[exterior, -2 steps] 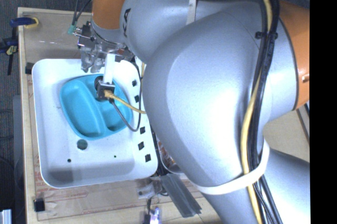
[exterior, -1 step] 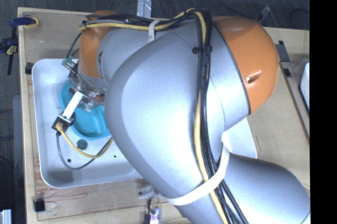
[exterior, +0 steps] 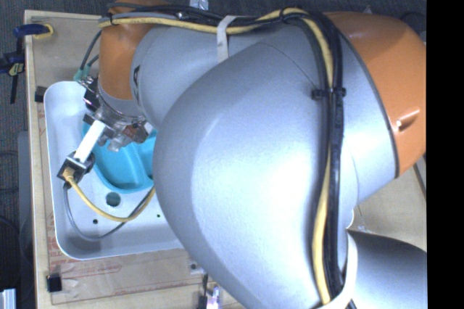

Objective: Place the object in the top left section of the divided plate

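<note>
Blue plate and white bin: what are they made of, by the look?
Plate: probably moulded plastic, uniform bright blue, smooth with a soft sheen, rounded edges. Bin: likely plastic too, glossy white with rounded corners and a curved rim; painted metal can't be ruled out.

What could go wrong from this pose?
1. The arm hides most of the blue divided plate from the camera, so which section the tool is over can't be checked.
2. The yellow cable loops low in the white bin beside the plate and might snag.
</note>
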`<action>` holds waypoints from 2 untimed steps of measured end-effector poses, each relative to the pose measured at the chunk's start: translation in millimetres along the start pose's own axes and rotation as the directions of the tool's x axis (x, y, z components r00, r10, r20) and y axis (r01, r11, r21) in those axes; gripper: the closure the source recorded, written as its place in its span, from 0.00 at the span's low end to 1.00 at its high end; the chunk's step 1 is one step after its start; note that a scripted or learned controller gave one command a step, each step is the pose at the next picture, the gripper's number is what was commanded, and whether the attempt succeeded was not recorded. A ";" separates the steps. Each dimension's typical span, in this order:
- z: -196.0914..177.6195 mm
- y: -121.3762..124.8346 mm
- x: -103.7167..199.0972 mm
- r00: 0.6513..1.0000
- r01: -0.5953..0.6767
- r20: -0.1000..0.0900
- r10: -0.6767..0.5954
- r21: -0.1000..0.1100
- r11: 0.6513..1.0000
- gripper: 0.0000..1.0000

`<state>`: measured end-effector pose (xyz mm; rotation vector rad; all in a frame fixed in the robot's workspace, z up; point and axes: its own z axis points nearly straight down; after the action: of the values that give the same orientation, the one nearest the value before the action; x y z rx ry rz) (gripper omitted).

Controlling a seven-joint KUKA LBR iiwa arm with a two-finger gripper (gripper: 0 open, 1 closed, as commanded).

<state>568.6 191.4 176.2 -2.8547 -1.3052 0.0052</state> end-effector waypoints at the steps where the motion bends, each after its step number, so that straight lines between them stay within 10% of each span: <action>1: -107.7 82.4 3.1 0.997 -0.080 0.000 0.080 -0.001 0.997 1.00; 2: -68.7 46.2 -36.5 0.818 -0.576 -0.001 0.576 -0.001 0.818 1.00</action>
<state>580.0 133.5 244.8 -3.1177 -0.3824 0.0039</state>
